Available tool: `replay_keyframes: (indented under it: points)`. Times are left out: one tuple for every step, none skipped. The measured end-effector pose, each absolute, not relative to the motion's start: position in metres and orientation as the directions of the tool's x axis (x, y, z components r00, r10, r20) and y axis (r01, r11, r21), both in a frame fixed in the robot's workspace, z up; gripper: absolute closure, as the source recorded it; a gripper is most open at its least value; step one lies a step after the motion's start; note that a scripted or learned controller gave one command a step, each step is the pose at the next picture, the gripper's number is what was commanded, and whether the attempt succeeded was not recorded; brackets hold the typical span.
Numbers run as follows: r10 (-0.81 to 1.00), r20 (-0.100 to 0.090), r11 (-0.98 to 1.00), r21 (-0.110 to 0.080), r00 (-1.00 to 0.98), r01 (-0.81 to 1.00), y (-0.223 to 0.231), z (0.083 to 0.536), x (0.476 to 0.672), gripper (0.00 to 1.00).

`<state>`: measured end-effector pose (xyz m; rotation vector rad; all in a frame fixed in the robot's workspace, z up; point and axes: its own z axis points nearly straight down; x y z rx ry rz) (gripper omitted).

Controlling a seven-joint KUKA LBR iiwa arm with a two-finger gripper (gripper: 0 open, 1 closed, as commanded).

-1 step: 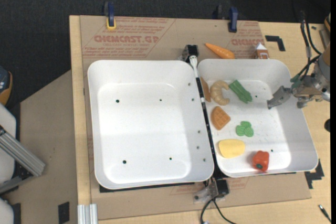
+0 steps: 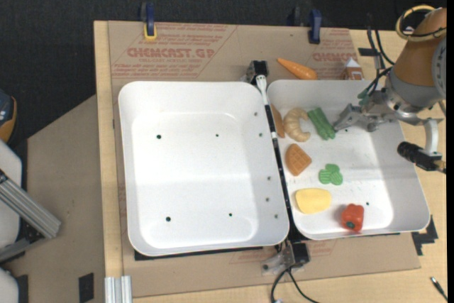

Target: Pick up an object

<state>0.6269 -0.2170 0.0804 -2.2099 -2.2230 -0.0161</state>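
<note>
The right bin (image 2: 397, 174) holds several toy foods: a tan croissant (image 2: 296, 123), a green pickle (image 2: 320, 123), an orange waffle piece (image 2: 298, 159), a green leafy piece (image 2: 330, 174), a yellow lump (image 2: 313, 200) and a red pepper (image 2: 352, 216). My gripper (image 2: 358, 123) hangs over the upper right part of this bin, just right of the green pickle. Its fingers are spread open with nothing between them. The grey arm with its orange band (image 2: 415, 46) comes in from the right edge.
The left bin (image 2: 191, 167) lies beside the right one, and their rims meet at the middle. An orange carrot (image 2: 296, 69) and a small carton (image 2: 352, 69) lie on the board behind the right bin. Blue clamps (image 2: 148, 13) hold the board's far edge.
</note>
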Motion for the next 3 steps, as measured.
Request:
replay_keyframes:
  points:
    - [1.0,0.001,0.007,0.005,-0.007,1.0,-0.164,0.085,0.669,0.0]
    - [1.0,0.003,0.006,-0.001,-0.006,1.0,-0.103,0.085,0.667,0.0]
    - [1.0,0.002,-0.003,-0.008,0.003,1.0,-0.091,0.084,0.579,0.0]
